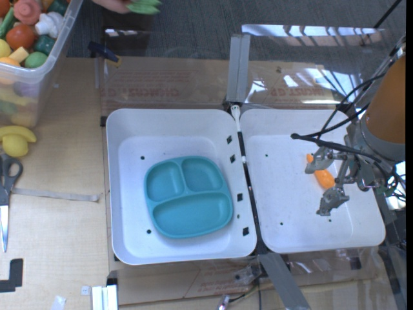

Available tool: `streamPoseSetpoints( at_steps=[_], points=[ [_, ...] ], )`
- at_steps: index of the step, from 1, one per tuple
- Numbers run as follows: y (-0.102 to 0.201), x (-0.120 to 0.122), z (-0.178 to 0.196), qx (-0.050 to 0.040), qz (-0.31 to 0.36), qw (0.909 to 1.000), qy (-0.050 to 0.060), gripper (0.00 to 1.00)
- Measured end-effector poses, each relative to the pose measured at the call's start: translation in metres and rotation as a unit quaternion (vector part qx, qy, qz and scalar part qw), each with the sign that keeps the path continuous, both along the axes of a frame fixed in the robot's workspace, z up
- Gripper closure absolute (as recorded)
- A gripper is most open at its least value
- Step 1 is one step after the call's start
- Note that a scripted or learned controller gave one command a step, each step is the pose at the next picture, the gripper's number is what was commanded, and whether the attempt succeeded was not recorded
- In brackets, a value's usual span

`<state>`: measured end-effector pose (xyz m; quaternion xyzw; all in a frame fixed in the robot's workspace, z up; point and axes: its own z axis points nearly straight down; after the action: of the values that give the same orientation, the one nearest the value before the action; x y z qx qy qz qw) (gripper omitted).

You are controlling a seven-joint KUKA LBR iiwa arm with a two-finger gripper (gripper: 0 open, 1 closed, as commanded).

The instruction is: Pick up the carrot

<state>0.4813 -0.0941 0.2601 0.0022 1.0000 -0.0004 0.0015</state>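
- Because the small orange plastic carrot (pixel 321 172) lies flat on the floor of the right-hand white bin (pixel 277 225), toward that bin's right side and about midway between its far and near walls, you have open floor around it on the left and the near side.
- You should expect it to be light and stiff, a hollow toy by the look of it, with a smooth skin that may slip between hard fingers; that is a judgement from its look alone.
- Its long axis runs on a slant, far-left to near-right, so I would have you close across the thick middle of the body, square to that axis, and not on the tapered end, where it would likely squirt out.
- Being so light, it may skate across the slick bin floor if one finger touches first.
- The two-finger gripper (pixel 333 202) hangs just near of the carrot, close beside it and low over the bin floor; nothing shows between its fingers, and you cannot tell from this slant whether they stand apart or together.
- The grey arm with its orange band (pixel 387 102) and its black cables (pixel 329 137) cross above the carrot's right side and hide part of it.
- The left-hand white bin (pixel 122 173) holds a teal divided plastic plate (pixel 188 197), well apart from your work.
- Far left, a clear tub of toy food (pixel 32 24) stands off the bins.
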Motion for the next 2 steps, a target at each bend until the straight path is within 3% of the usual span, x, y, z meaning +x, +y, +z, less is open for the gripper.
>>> streamPoseSetpoints(
  at_steps=[1,2],
  points=[
    [-0.036,0.07,-0.095,0.0002,-0.039,0.9993,0.0,0.0],
    [-0.04,0.019,-0.162,-0.0004,-0.001,1.0,-0.005,0.0]
  ],
)
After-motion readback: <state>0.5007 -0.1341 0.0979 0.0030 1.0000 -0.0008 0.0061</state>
